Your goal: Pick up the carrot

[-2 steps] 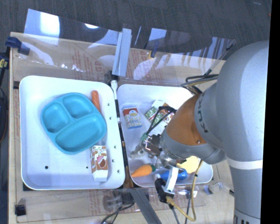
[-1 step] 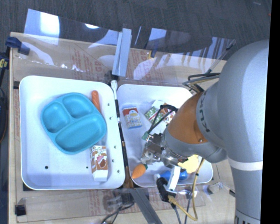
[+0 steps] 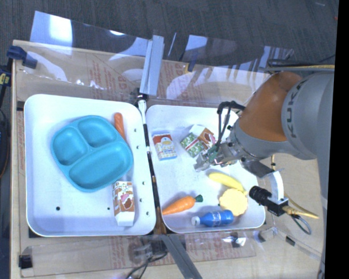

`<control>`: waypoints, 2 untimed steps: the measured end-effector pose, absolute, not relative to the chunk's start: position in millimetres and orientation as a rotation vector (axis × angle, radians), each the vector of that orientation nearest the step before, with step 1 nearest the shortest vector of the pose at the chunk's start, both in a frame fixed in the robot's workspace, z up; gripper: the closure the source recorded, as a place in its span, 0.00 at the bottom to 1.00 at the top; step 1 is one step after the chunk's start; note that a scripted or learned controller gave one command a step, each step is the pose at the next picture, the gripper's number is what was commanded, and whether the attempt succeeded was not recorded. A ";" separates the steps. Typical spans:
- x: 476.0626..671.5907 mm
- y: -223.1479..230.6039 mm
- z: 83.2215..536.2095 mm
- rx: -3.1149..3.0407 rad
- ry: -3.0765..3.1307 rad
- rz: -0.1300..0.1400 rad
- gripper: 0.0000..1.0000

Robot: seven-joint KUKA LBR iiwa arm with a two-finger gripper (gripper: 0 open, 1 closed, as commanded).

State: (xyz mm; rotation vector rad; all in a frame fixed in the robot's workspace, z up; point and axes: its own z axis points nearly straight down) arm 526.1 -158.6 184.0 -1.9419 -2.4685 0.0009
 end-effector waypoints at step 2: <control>476.9 -204.7 205.0 -2.024 -2.397 0.001 1.00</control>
